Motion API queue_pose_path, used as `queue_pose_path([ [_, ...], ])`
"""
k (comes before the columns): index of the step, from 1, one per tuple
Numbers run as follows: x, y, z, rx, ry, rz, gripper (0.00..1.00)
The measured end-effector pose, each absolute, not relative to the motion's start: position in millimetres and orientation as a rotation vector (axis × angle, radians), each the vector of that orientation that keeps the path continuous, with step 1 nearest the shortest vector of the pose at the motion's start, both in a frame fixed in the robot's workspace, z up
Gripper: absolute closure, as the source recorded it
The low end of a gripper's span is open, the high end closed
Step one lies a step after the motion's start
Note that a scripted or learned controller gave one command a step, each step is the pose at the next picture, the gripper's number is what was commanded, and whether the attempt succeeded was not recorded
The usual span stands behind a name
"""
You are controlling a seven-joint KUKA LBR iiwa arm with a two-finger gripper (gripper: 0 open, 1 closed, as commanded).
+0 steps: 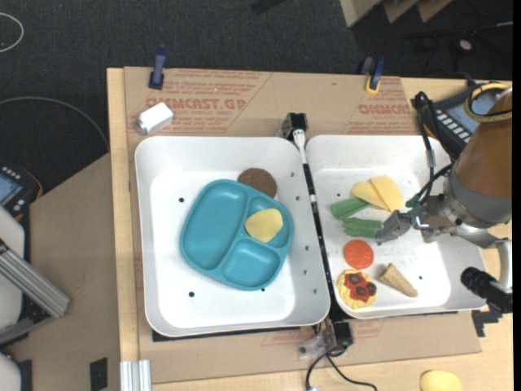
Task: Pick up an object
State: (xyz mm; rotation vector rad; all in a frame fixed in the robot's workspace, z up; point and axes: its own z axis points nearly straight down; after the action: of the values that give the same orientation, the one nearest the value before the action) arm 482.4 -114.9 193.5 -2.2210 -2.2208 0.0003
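In the right bin (407, 149) lie several toy foods: a yellow piece (378, 192), two green pieces (352, 208) (364, 227), a red tomato slice (358, 253), a small pizza (357, 288) and a tan wedge (398, 280). My gripper (393, 227) hangs over this bin, just right of the lower green piece and above the tomato slice. Its dark fingers point left and look spread, with nothing between them.
The left bin (163, 259) holds a teal divided plate (232, 235) with a yellow chip (264, 224) on it, and a brown disc (258, 180) behind the plate. A white block (155, 118) lies on the cardboard at the back left. Cables run by the arm at right.
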Motion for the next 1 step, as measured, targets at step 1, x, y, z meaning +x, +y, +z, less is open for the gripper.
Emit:
queue_pose_path([
  [1,481.4,-65.3,317.6,-2.221,-2.237,-0.017,0.0],
])
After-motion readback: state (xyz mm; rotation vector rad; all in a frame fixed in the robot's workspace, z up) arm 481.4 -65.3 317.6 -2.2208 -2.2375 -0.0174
